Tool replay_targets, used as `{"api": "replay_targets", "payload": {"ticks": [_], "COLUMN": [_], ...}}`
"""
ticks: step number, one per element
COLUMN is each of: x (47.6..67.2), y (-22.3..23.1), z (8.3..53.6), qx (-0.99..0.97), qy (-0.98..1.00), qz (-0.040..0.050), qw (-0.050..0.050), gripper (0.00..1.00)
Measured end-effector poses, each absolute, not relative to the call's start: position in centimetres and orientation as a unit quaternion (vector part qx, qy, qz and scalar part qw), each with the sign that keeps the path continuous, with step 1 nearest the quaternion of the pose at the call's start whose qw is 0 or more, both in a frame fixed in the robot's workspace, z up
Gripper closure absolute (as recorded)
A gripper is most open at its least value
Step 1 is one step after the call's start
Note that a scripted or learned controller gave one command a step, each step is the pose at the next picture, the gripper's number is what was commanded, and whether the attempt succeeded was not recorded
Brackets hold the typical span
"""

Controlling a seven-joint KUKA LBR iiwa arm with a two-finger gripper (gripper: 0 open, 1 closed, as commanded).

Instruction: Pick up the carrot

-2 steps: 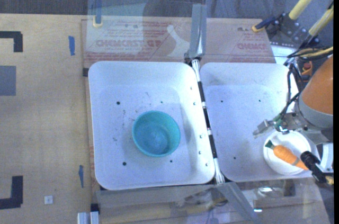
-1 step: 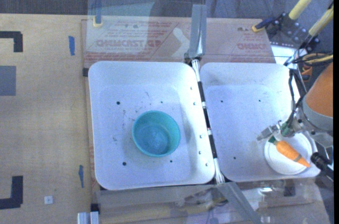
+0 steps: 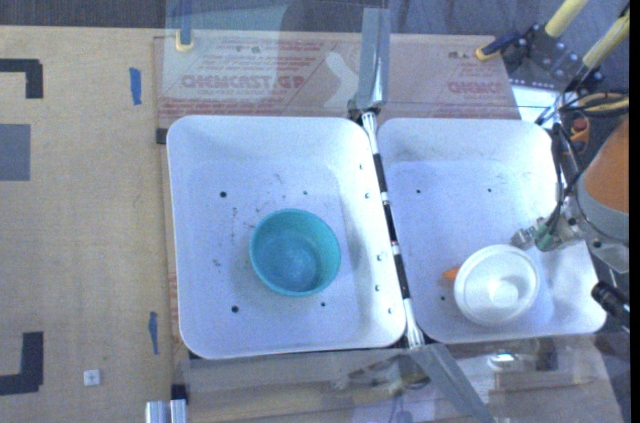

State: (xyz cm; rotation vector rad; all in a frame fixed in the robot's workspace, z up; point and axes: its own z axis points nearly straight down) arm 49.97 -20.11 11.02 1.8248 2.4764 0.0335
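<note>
camera view, gripper (image 3: 540, 237) beside white bowl (image 3: 496, 285), carrot (image 3: 452, 274) apart

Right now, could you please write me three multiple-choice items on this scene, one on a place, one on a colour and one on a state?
1. Where does the teal bowl sit?
A. left bin
B. right bin
C. on the bench

2. What colour is the bowl beside the carrot?
A. teal
B. white
C. yellow

3. How does the white bowl stand?
A. upside down
B. on its side
C. upright, opening up

Answers: 1 A, it rests on the left bin floor. 2 B, the white bowl touches the orange carrot in the right bin. 3 C, its hollow inside faces the camera.
</note>
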Motion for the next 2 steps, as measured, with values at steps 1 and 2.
{"api": "replay_targets", "payload": {"ticks": [1,2], "x": [50.5,54.4], "y": [-21.9,-17.4], "z": [21.3,22.1], "qx": [0.663,0.448], "qy": [0.749,0.894], "qz": [0.0000,0.0004], "qw": [0.001,0.004], "gripper": [1.00,1.00]}}
